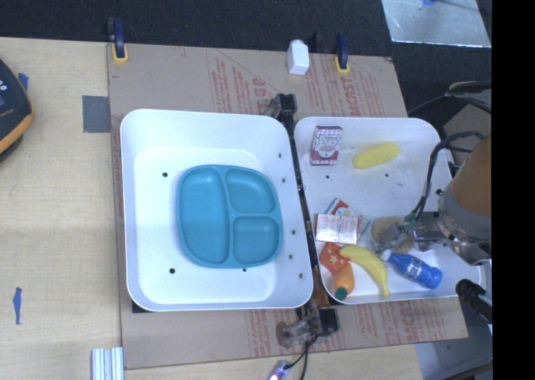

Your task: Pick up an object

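Observation:
The right bin (418,140) holds a yellow corn cob (375,155), a small red and white packet (326,144), a white and red carton (338,225), an orange bottle (337,270), a banana (369,265) and a blue bottle (416,271). A greyish object (384,233) lies just left of my gripper (413,235). The gripper reaches in low from the right edge, above the blue bottle. The arm's orange band (472,182) is at the far right. I cannot make out anything held.
The left bin (150,153) carries a blue divided plate (228,215). Clamps (118,40) hold the cardboard base at the back. A dark cable (430,178) loops over the right bin's rim. A yellow and black device (10,111) sits at the far left.

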Controlling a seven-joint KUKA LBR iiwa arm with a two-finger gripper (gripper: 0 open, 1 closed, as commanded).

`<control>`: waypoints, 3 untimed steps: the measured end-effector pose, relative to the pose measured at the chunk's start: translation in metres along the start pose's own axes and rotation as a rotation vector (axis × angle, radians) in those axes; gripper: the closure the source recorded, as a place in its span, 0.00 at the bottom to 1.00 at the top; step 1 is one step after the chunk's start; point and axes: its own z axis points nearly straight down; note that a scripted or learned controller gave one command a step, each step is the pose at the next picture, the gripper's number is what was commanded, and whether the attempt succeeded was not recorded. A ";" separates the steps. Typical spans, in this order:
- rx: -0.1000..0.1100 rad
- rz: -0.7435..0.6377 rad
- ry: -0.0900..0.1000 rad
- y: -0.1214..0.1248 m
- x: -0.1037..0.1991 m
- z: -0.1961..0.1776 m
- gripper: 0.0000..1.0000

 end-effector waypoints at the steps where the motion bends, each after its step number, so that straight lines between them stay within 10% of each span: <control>1: -0.003 -0.002 -0.002 0.045 0.059 -0.001 0.00; 2: -0.002 -0.004 -0.003 0.045 0.058 -0.011 1.00; 3: -0.001 0.000 0.000 0.089 0.139 -0.101 1.00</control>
